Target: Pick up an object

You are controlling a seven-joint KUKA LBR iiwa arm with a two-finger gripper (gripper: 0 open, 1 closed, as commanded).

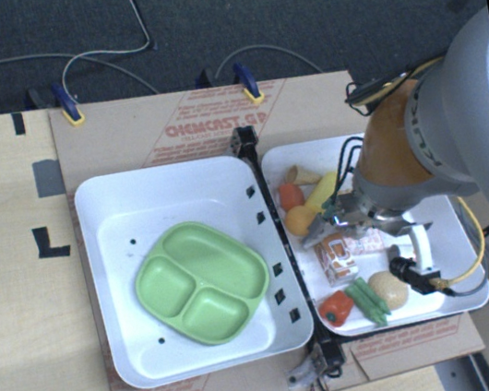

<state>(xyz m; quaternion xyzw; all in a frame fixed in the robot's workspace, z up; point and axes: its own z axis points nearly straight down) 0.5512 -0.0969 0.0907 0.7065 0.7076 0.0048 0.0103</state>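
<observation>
**Ana:** Bins are sitting side by side on the bench (15,277), sharing a dark divider down the middle. The left bin (101,206) is holding a green divided plate (202,282), and white floor is showing all around the plate out to the rim.

**Ben:** And the right bin (472,239)?

**Ana:** Crowded. Along its left wall, a yellow banana (322,191) is leaning over an orange-red piece (290,195) and a round orange fruit (298,220). A clear packet with brown printing (337,259) is lying in the middle. Toward the near edge, a red pepper (336,308), a green pod (368,300) and a pale round piece (388,290) are bunching together, touching or nearly so.

**Ben:** Where is the arm coming in?

**Ana:** From the right, its grey body and orange band (391,150) covering the bin's far right part. The tool (346,215) is hanging low between the banana and the packet, just beside both.

**Ben:** Is it gripping anything?

**Ana:** I cannot tell how far it is parted or whether anything is sitting in it; that spot is dark and tangled with cable.

**Ben:** Any open room there?

**Ana:** A little bare white floor is showing along the right rim, past a white bracket (419,246).
</observation>
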